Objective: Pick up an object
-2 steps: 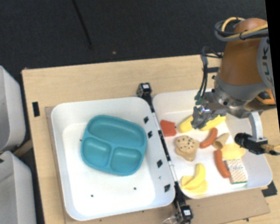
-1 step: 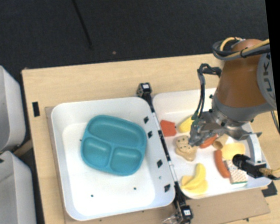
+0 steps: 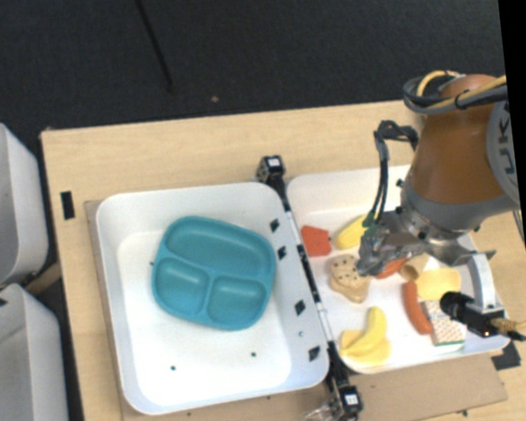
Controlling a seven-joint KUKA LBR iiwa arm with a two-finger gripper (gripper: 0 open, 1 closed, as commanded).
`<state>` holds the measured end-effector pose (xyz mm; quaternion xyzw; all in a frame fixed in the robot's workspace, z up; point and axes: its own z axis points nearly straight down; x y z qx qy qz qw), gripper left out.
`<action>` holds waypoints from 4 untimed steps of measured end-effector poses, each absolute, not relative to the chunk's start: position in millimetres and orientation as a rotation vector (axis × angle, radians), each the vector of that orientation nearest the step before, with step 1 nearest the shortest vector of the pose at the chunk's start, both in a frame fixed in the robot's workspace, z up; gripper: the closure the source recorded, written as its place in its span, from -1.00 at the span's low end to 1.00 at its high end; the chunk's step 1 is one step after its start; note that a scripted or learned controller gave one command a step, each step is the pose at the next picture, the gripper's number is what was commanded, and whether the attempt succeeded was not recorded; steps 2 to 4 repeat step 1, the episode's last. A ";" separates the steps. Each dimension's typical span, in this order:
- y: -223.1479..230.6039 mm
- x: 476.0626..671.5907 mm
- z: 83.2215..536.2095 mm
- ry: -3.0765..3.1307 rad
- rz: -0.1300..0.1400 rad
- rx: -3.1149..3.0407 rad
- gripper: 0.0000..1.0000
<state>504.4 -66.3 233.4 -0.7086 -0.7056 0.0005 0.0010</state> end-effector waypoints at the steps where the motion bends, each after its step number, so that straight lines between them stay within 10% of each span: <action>1: -75.5 511.2 244.4 -2.218 0.002 -2.225 1.00; 4: -75.5 511.2 244.4 -2.218 0.002 -2.225 1.00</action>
